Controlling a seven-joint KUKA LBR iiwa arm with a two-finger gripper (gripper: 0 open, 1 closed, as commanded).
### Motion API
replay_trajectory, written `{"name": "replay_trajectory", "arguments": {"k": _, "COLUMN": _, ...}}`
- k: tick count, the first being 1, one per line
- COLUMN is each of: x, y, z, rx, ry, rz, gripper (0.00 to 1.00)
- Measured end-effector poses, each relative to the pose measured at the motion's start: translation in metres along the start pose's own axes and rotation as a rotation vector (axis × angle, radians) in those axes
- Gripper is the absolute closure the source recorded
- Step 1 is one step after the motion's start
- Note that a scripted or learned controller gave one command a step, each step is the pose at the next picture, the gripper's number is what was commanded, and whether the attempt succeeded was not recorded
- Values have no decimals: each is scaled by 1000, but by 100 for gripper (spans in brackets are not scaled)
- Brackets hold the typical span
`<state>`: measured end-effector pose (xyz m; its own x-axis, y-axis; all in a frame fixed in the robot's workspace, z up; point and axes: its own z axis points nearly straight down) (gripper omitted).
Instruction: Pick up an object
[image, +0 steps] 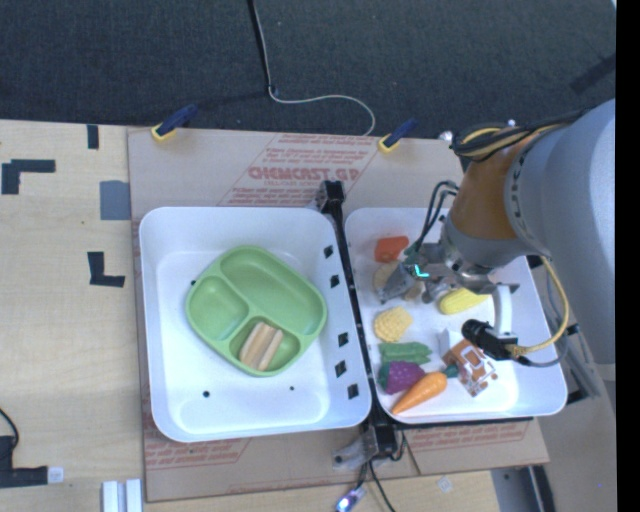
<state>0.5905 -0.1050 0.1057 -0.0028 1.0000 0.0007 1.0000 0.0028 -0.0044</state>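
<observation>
I have the end effector low in the right bin, near that bin's upper left, and I can't tell from this slant whether it's apart or together, and nothing shows as gripped. Candidates all sit in the right bin: orange-red block just above the end effector, yellow corn piece just below it, yellow lemon-like piece to its right partly under the wrist, then green pepper, purple grapes, carrot and a small brown-white box toy further down toward the front. Left bin has a green divided plate with a tan food piece in one compartment, not what I'd go for from here. My read: step in hand is the descent onto a target, task not far along. To do it well I'd pick the corn or the orange-red block since they're nearest and stand a bit apart from neighbours, centre over it before closing, avoid the divider wall close on the left, and steer off the crowded pepper-grapes-carrot cluster where things touch and a grab may slip or nudge two at once. Lift straight up after closing, check something is actually held
</observation>
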Motion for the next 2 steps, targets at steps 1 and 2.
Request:
{"name": "replay_trajectory", "arguments": {"k": 1, "x": -4, "y": -61, "z": 22, "rx": -2, "ry": -1, "rz": 4, "gripper": 0}}
{"name": "replay_trajectory", "arguments": {"k": 2, "x": 12, "y": -56, "z": 21, "rx": -4, "ry": -2, "rz": 1, "gripper": 0}}
